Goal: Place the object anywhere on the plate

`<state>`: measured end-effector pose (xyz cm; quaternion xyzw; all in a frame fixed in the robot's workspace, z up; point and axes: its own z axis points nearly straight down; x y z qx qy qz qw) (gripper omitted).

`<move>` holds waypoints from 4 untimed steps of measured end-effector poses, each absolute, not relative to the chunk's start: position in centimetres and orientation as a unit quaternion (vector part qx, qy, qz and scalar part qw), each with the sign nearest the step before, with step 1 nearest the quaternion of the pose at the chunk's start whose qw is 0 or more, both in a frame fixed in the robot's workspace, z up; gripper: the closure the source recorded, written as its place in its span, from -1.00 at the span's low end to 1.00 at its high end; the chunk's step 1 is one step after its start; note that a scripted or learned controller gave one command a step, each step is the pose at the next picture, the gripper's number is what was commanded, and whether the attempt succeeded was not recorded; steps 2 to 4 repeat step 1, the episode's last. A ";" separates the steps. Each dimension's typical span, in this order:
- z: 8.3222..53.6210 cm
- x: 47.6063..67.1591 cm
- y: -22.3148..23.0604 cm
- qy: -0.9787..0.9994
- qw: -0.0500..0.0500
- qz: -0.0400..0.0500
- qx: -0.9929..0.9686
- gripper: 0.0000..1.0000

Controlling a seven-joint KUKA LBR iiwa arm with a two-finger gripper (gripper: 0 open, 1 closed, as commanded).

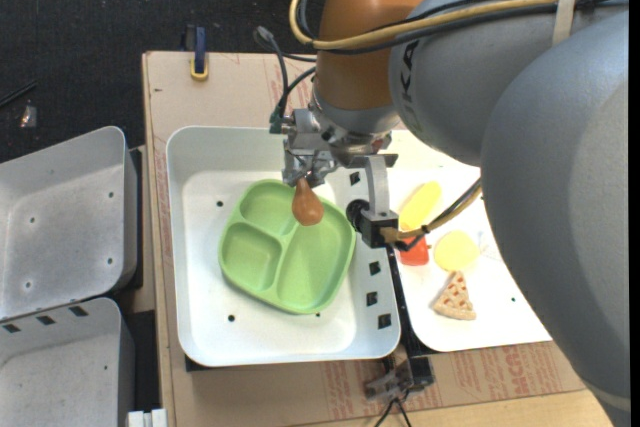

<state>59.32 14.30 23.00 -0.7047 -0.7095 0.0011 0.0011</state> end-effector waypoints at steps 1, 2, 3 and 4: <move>23.1 59.4 14.1 -0.708 0.000 0.001 -0.706 -1.00; 23.1 59.4 14.1 -0.708 0.000 0.001 -0.706 -1.00; 23.1 59.4 14.1 -0.708 0.000 0.001 -0.706 -1.00; 23.1 59.4 14.1 -0.708 0.000 0.001 -0.706 -1.00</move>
